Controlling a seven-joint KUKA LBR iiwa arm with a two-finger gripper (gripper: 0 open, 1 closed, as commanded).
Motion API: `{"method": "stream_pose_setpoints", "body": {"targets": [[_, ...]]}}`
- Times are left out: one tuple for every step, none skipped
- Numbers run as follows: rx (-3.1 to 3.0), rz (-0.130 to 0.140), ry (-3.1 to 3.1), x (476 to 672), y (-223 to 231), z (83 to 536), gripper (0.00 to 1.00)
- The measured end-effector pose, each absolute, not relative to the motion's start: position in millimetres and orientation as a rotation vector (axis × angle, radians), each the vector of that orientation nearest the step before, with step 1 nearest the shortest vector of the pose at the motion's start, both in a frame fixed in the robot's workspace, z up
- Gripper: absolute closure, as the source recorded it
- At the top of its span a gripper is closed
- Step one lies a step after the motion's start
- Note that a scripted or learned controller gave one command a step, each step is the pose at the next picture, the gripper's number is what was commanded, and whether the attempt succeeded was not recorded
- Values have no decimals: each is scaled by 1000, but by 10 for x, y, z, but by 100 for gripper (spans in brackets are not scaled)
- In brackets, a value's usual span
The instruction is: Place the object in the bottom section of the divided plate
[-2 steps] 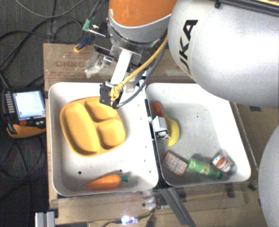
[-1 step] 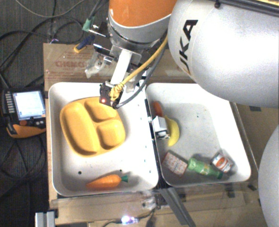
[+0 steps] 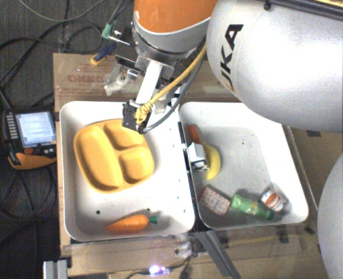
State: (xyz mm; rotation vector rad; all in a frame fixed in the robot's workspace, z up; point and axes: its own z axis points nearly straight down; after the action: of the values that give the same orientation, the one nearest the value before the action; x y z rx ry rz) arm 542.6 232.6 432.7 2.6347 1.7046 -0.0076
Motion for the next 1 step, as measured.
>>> {"method": "stream_pose_setpoints", "body": {"targets": [[2635,-8,1705,5426,2326,4327,0]]}}
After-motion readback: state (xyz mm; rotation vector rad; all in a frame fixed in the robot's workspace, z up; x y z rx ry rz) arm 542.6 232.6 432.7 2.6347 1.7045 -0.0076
